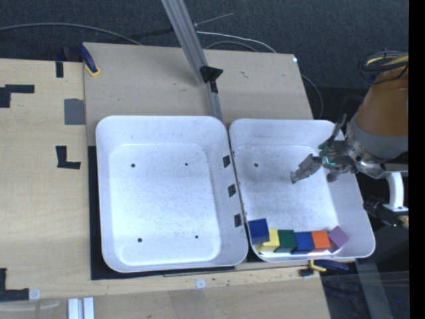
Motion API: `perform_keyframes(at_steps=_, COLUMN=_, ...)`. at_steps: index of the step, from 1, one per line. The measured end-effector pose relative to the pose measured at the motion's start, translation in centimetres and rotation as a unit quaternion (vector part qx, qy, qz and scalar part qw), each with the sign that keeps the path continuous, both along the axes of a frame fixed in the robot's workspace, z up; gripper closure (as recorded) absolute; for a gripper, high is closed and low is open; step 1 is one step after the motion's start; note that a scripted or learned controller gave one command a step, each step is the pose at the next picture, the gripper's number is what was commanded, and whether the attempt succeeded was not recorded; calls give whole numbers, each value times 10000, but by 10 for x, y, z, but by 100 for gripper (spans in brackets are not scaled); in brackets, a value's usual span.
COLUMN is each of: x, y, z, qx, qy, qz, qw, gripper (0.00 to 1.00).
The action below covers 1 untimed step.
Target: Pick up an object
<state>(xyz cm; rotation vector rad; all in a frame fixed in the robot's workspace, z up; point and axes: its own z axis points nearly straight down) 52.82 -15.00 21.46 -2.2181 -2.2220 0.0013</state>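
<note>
Several small blocks lie in a row along the front wall of the right bin (345,198): a blue cube (257,229), a yellow block (269,244), a green block (287,239), a second blue block (304,242), an orange block (321,239) and a purple block (338,235). My gripper (300,172) hangs over the middle of the right bin, pointing left. It is well behind the row of blocks and touches none of them. The orange-banded wrist (385,115) reaches in from the right.
The left bin (106,178) sits beside the right one, their walls meeting at the centre. A slanted metal rail (188,33) runs from the top down to the gap between the bins. A yellow-and-blue clamp (89,62) sits on the board at the back left.
</note>
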Motion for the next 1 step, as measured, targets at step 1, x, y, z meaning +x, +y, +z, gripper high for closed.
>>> perform_keyframes(at_steps=1, x=36, y=16, z=194, qx=-15, qy=-53, qz=9, qw=10000, gripper=0)
